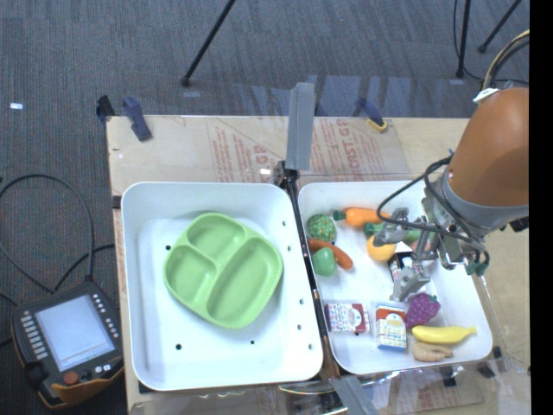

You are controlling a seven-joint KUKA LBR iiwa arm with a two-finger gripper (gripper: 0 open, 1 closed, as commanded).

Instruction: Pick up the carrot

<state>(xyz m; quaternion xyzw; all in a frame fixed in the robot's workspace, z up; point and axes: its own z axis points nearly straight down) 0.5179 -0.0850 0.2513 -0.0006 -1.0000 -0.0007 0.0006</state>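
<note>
The carrot (359, 215) is orange with a green end and lies near the far edge of the right bin (484, 305), just right of a green bumpy vegetable (321, 227). My gripper (413, 277) hangs over the middle of the right bin, below and to the right of the carrot and apart from it. It is beside a yellow fruit (379, 248) and above a bunch of purple grapes (422, 308). Nothing shows in the gripper.
A shorter orange-red piece (335, 254) and a green ball (324, 264) lie by the right bin's left wall. Two small boxes (347, 316) (390, 327), a banana (442, 334) and a tan lump (430, 351) sit along the near edge. The left bin (138, 318) holds a green divided plate (194, 284).
</note>
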